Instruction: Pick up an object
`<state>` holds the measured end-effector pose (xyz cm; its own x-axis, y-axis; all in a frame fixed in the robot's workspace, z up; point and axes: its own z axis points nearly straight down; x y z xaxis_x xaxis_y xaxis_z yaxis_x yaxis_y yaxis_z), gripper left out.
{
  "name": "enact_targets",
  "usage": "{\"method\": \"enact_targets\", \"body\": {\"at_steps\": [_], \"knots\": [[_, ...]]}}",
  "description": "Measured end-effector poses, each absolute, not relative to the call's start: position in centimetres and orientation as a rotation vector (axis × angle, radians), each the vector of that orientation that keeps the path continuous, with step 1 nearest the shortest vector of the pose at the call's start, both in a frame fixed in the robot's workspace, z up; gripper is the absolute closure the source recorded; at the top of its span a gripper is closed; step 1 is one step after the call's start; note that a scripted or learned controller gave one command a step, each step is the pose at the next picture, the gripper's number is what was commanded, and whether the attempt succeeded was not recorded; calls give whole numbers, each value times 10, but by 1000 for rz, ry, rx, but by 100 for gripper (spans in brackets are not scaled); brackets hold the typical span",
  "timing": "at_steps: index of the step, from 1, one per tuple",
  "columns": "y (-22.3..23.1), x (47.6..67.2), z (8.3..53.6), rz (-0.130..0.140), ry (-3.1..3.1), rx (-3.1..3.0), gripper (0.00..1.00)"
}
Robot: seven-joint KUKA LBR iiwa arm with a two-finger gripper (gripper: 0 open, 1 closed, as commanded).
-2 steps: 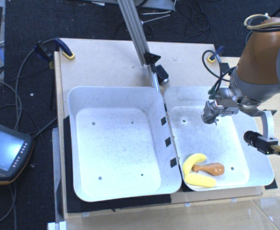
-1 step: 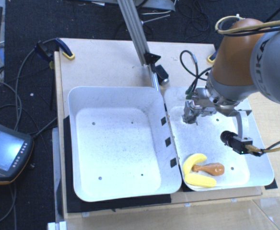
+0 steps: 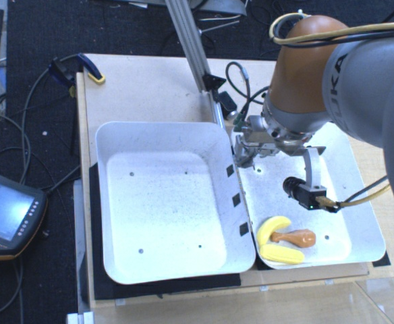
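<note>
From the camera view, the gripper (image 3: 245, 155) hangs over the upper-left part of the right bin (image 3: 349, 181), close to the wall it shares with the left bin (image 3: 160, 201). The wrist and its cabling crowd the tool, so I cannot tell its state, and nothing is visibly caught in it.

The things to pick sit together at the near edge of the right bin: a curved yellow banana (image 3: 272, 227), an orange-brown drumstick-shaped toy (image 3: 298, 237) just beside it, and a second yellow piece (image 3: 281, 254) below them. All three seem to touch or nearly touch; where one ends and the next begins is hard to read.

From the gripper the cluster lies at roughly five o'clock, down the bin and slightly right, well apart from the tool. The drumstick's long axis runs about nine to three o'clock; the lower yellow piece lies close to the same line, tilted a little toward four o'clock. The banana arcs from about seven o'clock up to one o'clock.

My judgement is that the coming move is a travel toward five o'clock, with the closing direction set across the chosen piece's long axis, about twelve to six.
</note>
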<state>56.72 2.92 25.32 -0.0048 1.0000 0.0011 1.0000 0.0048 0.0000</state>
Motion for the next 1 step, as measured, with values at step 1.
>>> {"method": "enact_targets", "body": {"at_steps": [1], "knots": [[85, 584, 254, -1, -2226, -2215, 100]]}}
